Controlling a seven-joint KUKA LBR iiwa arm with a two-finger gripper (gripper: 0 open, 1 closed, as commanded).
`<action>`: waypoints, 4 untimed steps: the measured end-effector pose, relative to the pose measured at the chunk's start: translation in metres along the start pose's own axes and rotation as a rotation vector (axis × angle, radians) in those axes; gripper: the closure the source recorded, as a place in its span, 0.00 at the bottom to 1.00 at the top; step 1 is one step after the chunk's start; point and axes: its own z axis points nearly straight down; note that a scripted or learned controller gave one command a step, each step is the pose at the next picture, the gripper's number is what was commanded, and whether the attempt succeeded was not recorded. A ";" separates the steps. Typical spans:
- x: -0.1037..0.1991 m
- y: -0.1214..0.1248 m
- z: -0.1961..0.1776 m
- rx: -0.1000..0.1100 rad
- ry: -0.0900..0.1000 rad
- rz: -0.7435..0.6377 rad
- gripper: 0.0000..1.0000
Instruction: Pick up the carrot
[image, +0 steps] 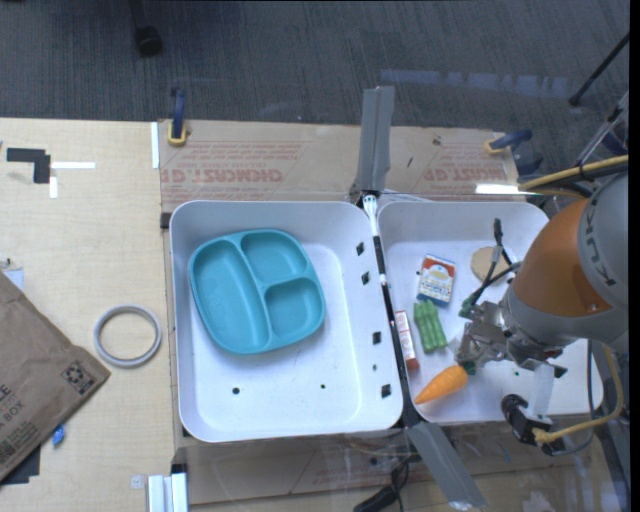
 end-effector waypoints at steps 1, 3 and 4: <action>0.000 0.000 0.000 0.001 0.000 0.000 0.00; 0.003 0.000 0.011 -0.007 0.002 -0.194 0.00; -0.004 0.003 0.012 -0.006 0.001 -0.400 0.00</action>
